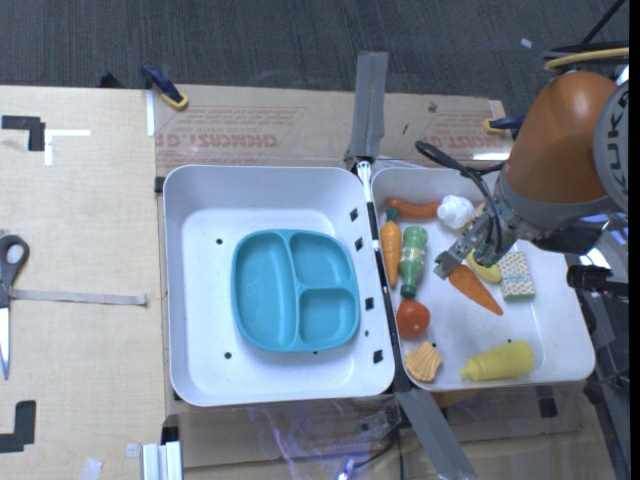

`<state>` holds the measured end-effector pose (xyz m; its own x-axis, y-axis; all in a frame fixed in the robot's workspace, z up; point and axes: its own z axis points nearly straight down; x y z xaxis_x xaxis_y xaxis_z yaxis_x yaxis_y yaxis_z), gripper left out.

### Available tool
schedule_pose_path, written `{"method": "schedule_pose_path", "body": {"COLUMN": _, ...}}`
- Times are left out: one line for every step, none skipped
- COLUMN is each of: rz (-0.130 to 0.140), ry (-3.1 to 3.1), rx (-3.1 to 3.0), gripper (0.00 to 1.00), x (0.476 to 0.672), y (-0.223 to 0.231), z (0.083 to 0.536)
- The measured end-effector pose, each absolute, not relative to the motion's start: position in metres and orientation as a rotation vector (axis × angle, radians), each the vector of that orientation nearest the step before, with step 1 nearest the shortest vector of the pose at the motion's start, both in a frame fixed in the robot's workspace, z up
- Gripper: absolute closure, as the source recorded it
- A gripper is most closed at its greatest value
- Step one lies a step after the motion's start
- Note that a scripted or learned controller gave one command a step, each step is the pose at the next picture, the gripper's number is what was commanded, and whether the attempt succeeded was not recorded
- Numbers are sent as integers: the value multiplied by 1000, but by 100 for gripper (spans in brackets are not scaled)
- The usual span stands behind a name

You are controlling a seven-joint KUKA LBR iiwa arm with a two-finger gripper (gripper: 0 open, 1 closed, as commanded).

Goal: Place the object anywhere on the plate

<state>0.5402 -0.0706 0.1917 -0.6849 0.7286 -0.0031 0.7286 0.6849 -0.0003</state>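
Camera view. Task barely begun, judging by layout: blue plate (296, 290), three compartments, sits bare in left bin (190, 368), centre-left of frame; nothing on it yet. All loose items in right bin (560, 368), right of centre.

Gripper (462, 256) down inside right bin, upper-middle of it, hanging just above thick end of big carrot (476, 288). Jaw state: cannot tell — dark, blurred, part hidden under wrist. Nothing seen between them, so no hold claimed. Target obj not named by task; prob. big carrot or yellow piece (487, 268) beside it, both right under the tool. Unsure which.

Left to do, as judged: secure grip, lift, cross the divide between bins, drop anywhere on plate.

Around: small carrot (390, 249) and green bottle (413, 260) along right bin's left wall; orange-red piece (415, 208) and white lump (455, 209) at top; tomato (412, 317) lower left; cracker-like piece (423, 362) at bottom; yellow squeeze bottle (497, 360) lower right; speckled sponge (517, 274) right of big carrot.

In the way: small carrot, green bottle and tomato lie along path toward plate, plus raised rims of both bins — needs a clear lift first. Clutter near big carrot → risk of nudging neighbours.

Outside bins: scissors (8, 278) far left edge.
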Motion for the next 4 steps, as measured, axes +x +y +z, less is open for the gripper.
{"method": "schedule_pose_path", "body": {"rz": 0, "ry": 2924, "rx": 1143, "gripper": 100, "x": 541, "y": -10, "z": 192}}
{"method": "schedule_pose_path", "body": {"rz": 0, "ry": 2924, "rx": 1143, "gripper": 0, "x": 541, "y": -10, "z": 192}}
{"method": "schedule_pose_path", "body": {"rz": 0, "ry": 2921, "rx": 1138, "gripper": 100, "x": 543, "y": -10, "z": 201}}
{"method": "schedule_pose_path", "body": {"rz": 0, "ry": 2750, "rx": 1512, "gripper": 100, "x": 539, "y": 46, "z": 206}}
